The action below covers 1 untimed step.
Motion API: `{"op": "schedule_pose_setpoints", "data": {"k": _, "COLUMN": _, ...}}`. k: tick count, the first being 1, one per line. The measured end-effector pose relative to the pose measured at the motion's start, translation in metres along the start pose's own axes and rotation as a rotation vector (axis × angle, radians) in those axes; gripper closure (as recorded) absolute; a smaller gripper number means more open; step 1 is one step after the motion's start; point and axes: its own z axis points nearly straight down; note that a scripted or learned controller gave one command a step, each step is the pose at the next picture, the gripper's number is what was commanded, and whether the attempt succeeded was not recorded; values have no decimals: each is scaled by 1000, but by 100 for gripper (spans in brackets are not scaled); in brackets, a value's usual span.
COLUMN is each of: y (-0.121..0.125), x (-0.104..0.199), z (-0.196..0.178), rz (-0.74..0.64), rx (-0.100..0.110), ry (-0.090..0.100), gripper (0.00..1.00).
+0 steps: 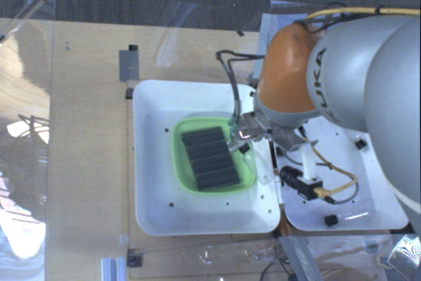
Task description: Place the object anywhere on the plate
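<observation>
Currently the object (209, 158) lies flat on the green plate (177, 156), so it is already resting where the task wants it. It is a dark grey, almost black, rectangular slab, matte, with cross grooves that split its top into four bands. It sits at a slant, its long side running from the plate's upper left toward its lower right, and it covers most of the plate's middle. Green shows all round it, widest on the left and bottom.

The plate is a light green rounded square with a raised rim. It sits in the left bin (151, 197), right of that bin's centre and close to its right wall.

The gripper (240, 140) hangs over the plate's right rim, just beside the slab's upper right corner; whether they touch is unclear. Open or closed: cannot tell, the wrist hides it from this angle. Nothing is visibly held.

The arm (358, 62) comes in from the right and fills the upper right of the view, with its orange band (286, 72) over the seam between the bins.

The right bin (385, 210) is partly covered by the arm. It has a small black piece (360, 143) near its right side and another small black piece (331, 220) near its front edge. Both bins rest on the pale wooden bench (85, 141).
</observation>
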Motion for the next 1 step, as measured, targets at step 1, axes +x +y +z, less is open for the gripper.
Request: {"op": "schedule_pose_setpoints", "data": {"k": 1, "y": 0, "x": 0, "z": 0, "rz": 1, "rx": 0, "ry": 0, "gripper": 0}}
